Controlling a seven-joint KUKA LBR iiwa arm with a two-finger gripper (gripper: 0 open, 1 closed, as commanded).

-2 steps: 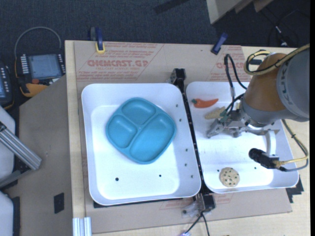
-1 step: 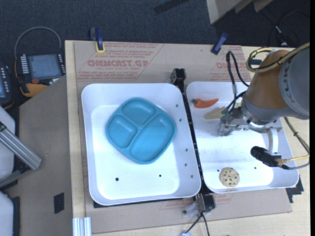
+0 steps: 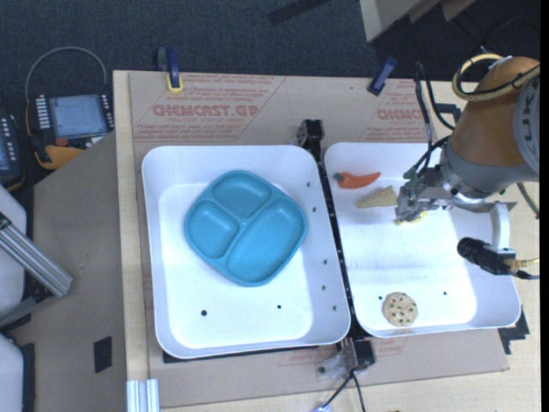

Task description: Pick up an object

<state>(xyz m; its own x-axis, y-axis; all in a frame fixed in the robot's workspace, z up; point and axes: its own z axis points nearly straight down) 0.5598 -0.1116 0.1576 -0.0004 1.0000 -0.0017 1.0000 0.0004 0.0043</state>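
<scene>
Camera view | tool (image 3: 410,209) low in right bin (image 3: 446,316), beside beige piece (image 3: 376,198) | opening: cannot tell

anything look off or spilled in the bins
Nothing stands out. The blue divided plate sits flat but turned at an angle in the left bin. The carrot, beige piece and cookie lie apart and whole in the right bin.

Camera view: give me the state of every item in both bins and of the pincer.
Blue divided plate: flat in left bin.
Carrot: lying in right bin's far end.
Beige piece: lying beside the pincer.
Cookie: flat at near end.
Pincer: low over right bin.
</scene>
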